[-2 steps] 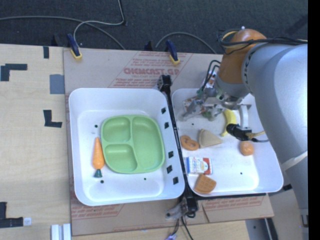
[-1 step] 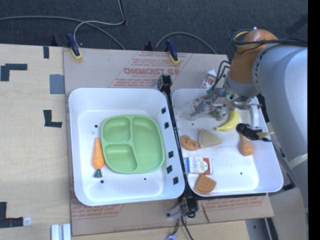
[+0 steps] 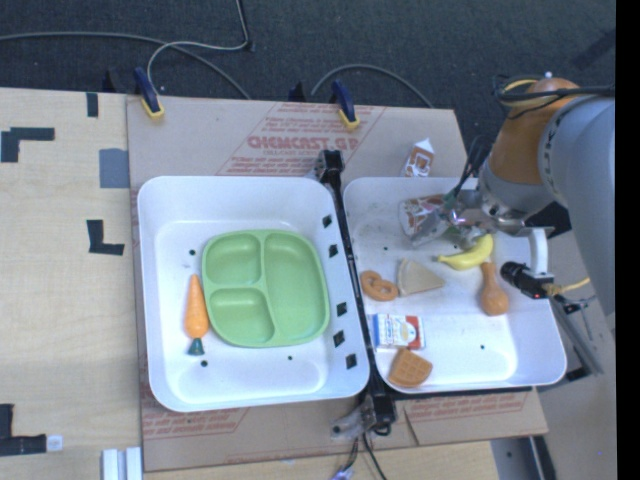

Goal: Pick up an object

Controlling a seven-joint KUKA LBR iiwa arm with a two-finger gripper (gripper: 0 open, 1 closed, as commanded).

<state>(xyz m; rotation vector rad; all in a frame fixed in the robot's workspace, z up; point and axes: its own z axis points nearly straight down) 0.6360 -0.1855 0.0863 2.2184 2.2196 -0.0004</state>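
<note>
i've got the arm (image 3: 560, 158) in from the right, grey shell with the orange band, and the tool (image 3: 452, 220) is down in the right bin (image 3: 530, 368), sitting at a crinkly silver packet (image 3: 425, 213) near the bin's far side. whether it is apart or clamped i cannot tell from here, too much clutter around it. just beside it lies a yellow banana (image 3: 470, 255), smooth and curved, and a tan drumstick shape (image 3: 492, 290) past that. middle of the bin: a pale wedge (image 3: 420, 277) touching a brown pretzel (image 3: 379, 287). nearer me, a flat white carton (image 3: 397, 330) with red print, and an orange waffle-textured piece (image 3: 410, 368) against the near wall. left bin (image 3: 165, 368) holds a glossy green plate (image 3: 266, 288) with three compartments, and an orange carrot (image 3: 196, 308) lying just beside its left edge. a small carton (image 3: 421, 158) stands on the cardboard (image 3: 290, 138) covering the desk, behind the right bin.
</note>
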